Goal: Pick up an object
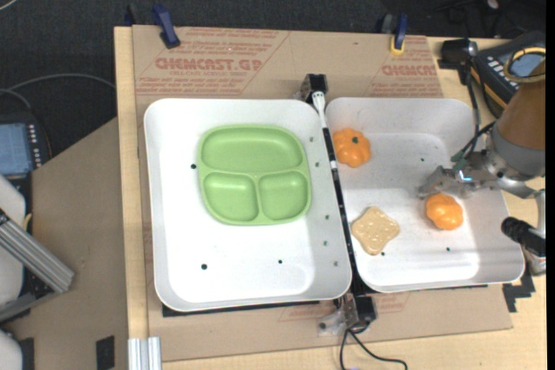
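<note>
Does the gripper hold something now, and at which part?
Nothing is held. The gripper sits just above the orange fruit in the right bin, nothing between its fingers.

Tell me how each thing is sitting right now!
Green plate: flat in the left bin, nothing on it.
Small pumpkin: loose in the right bin.
Orange: loose, just below the gripper.
Bread slice: lying flat, untouched.

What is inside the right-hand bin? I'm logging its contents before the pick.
The right bin holds two orange fruits and a tan bread slice. The gripper reaches in from the right; whatever lies beneath the arm is covered.
</note>
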{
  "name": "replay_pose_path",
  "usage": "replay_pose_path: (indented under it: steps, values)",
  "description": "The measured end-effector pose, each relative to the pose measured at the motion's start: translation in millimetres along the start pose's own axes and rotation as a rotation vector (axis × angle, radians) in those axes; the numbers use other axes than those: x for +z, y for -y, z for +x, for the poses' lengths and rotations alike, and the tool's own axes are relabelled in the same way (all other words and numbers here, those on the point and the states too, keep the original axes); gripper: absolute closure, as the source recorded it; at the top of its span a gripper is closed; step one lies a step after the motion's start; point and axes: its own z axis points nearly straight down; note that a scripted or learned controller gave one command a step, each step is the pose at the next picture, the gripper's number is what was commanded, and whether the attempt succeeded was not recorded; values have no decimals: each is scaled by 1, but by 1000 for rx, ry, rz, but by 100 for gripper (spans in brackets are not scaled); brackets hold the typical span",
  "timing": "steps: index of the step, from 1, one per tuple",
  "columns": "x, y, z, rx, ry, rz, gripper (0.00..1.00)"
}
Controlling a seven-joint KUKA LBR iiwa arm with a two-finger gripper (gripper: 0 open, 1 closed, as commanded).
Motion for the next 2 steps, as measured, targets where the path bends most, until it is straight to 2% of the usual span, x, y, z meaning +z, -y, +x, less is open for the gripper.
replay_pose_path:
  steps: [1, 2]
  values:
    - [1, -60, 65, -7, 12, -10, 0]
    - [-1, -99, 1, 1, 4, -3, 0]
